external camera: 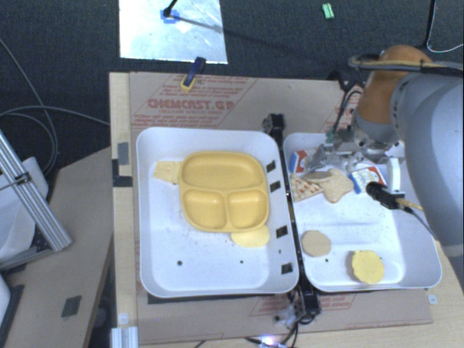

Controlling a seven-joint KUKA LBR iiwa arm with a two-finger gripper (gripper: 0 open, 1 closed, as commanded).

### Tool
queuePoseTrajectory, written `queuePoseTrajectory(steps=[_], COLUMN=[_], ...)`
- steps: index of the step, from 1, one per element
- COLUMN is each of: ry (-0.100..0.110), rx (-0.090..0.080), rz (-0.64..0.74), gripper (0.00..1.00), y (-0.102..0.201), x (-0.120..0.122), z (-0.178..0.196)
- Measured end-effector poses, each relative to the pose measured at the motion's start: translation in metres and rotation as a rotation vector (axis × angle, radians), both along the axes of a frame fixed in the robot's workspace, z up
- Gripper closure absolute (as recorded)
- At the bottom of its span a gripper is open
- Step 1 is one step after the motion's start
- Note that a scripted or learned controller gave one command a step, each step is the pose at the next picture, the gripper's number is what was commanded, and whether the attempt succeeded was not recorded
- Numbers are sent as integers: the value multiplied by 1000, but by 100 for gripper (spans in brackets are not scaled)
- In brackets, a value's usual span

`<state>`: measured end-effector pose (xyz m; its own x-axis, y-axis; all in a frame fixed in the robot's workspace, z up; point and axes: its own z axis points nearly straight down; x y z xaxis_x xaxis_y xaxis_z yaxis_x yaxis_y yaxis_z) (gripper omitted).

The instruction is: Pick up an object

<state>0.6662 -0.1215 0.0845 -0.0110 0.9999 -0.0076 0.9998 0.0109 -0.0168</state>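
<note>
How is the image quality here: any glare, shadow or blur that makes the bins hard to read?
Camera view: bright glare on the silver sheet at the top; both white bins evenly lit, the yellow tray sharp in the left bin; the arm looms large and soft at the right; the gripper and items beneath it in the right bin blend into clutter.

A dark carpeted floor (58, 42) is seen across the top and left of the frame. A shiny metal sheet (172, 20) is laid on it at upper centre, and grey cables (29, 114) are trailed over it at left. The bench is covered by printed brown cardboard (217, 96). An aluminium frame (25, 194) is seen at the left edge.
</note>
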Motion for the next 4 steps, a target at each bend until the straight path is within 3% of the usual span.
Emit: queuePoseTrajectory(steps=[1,2,3,4], ry=[-14,-15,-31,-25], rx=[8,8,13,5], rz=[-15,-12,7,-7], gripper=[0,0,0,0], y=[-41,-48,75,17], x=[-68,-112,-83,6], z=[0,0,107,73])
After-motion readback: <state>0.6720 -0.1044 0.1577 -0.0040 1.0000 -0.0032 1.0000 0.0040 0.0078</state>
